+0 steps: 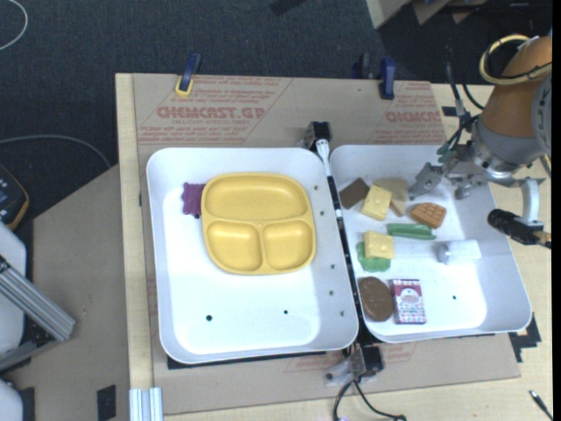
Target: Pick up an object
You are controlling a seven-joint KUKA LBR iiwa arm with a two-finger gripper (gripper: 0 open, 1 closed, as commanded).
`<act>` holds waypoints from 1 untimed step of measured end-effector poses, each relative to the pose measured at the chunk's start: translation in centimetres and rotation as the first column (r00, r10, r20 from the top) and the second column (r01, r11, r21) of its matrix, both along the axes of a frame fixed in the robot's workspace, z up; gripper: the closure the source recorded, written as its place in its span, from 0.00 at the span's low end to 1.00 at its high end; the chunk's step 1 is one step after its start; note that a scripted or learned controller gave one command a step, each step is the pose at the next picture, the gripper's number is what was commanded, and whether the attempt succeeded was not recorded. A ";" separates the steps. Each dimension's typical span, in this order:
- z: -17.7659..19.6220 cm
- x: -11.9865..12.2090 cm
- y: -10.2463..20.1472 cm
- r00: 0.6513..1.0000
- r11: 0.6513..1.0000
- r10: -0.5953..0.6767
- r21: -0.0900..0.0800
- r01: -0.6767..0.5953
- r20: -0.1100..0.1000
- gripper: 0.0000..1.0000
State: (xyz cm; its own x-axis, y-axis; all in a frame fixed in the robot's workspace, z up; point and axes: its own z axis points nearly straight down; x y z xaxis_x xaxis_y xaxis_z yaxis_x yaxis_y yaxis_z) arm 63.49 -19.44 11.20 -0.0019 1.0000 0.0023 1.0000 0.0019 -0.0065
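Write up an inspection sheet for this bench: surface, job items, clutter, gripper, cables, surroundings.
Surface: cardboard-covered bench bearing a left bin and a right bin.
Job's things: right bin holds a waffle piece, green stick, yellow block, brown disc, small red-and-white packet.
Clutter: yellow divided tray and a purple item in the left bin.
Gripper: gripper over the right bin's far side.
Cables: white cable on the floor.
Surroundings: dark carpet.
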 end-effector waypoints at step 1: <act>-2.9 0.0 0.1 1.000 1.000 0.000 -0.001 0.000 0.002 0.00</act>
State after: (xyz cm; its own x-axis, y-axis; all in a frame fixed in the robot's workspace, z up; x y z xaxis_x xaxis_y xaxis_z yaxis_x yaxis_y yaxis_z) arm 63.44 -19.37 8.30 -0.0021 1.0000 0.0010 1.0000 0.0021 -0.0049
